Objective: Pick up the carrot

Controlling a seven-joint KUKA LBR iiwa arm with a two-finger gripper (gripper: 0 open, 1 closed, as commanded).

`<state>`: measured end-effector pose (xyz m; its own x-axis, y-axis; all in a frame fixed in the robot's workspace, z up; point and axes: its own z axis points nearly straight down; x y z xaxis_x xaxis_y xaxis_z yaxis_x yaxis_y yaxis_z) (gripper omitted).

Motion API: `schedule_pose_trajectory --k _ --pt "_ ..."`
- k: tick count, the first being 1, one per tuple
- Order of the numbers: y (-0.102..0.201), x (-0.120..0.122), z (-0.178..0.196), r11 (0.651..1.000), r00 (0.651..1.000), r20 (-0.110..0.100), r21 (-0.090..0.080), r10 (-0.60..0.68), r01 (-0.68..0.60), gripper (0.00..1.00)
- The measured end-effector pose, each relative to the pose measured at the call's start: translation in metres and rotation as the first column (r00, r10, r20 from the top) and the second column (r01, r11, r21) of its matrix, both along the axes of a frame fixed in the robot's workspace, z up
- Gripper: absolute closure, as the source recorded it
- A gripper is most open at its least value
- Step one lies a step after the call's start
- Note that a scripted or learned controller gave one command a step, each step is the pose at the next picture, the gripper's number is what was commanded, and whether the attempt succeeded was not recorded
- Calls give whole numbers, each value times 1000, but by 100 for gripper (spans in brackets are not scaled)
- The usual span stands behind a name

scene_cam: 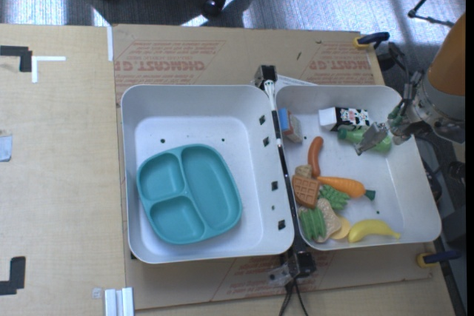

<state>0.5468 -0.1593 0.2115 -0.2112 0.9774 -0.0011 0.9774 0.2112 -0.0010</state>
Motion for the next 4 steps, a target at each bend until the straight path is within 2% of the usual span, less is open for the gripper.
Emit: schedule_pose_trajectory --k 1,2,3,4 --pt "-14 -40 -70 994 994 1 1 106 -106 0" --pt "31 -62 -114 1000 1000 22 -9 9 -9 0" --pt "31 -60 -105 1000 1000 22 -6 4 -4 100" --pt "122 -68 -20 998 998 0 0 -62 62 100"
